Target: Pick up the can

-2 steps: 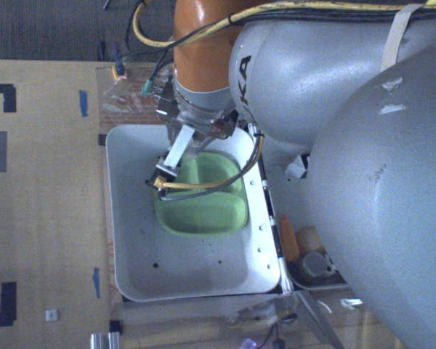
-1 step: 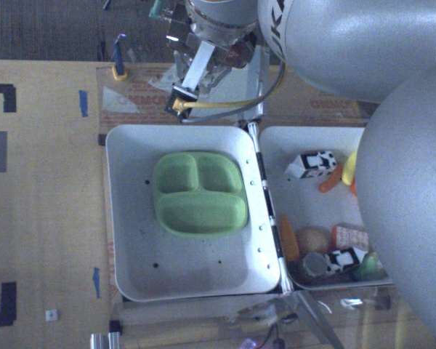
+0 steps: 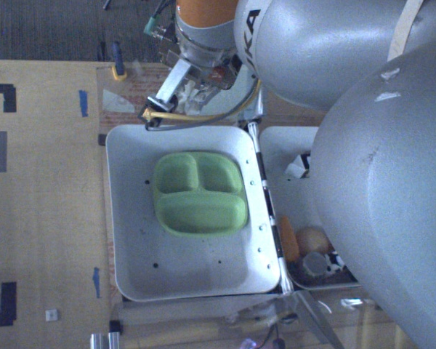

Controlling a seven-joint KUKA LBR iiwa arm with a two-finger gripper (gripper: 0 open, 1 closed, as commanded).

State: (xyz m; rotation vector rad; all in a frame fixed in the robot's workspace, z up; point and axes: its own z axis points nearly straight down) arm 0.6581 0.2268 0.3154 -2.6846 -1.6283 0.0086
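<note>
Black letters "KA", tail end of a brand mark running sideways, readable on the grey arm casing (image 3: 305,35) at upper centre of the frame. Rest of the lettering cut off by the casing's curve. No other legible text, numbers or labels.

- One fixed camera looks down from above the counter (image 3: 43,195) at a slant.
- It sits close — the arm (image 3: 363,122), reaching in from the right, looms large.
- The left bin (image 3: 123,217) lies mid-frame; the right bin (image 3: 272,147) is half hidden.
</note>
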